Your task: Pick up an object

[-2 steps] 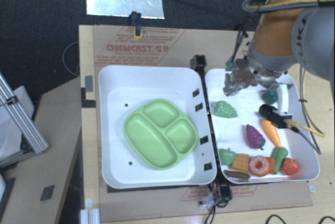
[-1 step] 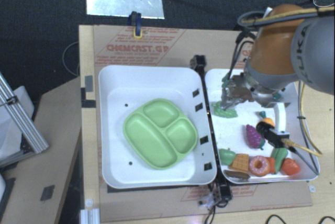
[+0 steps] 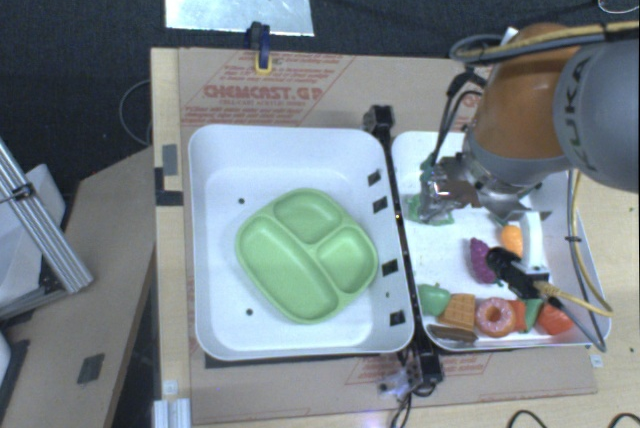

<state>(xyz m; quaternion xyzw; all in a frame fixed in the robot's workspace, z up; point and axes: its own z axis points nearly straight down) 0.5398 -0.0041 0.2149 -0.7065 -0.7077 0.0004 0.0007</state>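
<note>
Bench (image 3: 300,76) carrying two white bins; I'm seeing the gripper (image 3: 436,201) hanging over the right bin (image 3: 415,151) at its 10 o'clock corner. Toy food (image 3: 495,316) is sitting at 6 o'clock.

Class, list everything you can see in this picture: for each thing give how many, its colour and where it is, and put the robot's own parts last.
White bins: 2, side by side on the bench; left bin, right bin.
Divided plate: 1, light green, in the left bin.
Doughnut: 1, pink-iced, near edge of the right bin.
Purple toy: 1, middle of the right bin.
Orange toy: 1, right of the purple toy.
Green toy: 1, near-left of the right bin.
Waffle piece: 1, tan, beside the doughnut.
Arm: 1, grey and orange, over the right bin.
End effector: 1, low over the right bin's far-left part.
</note>
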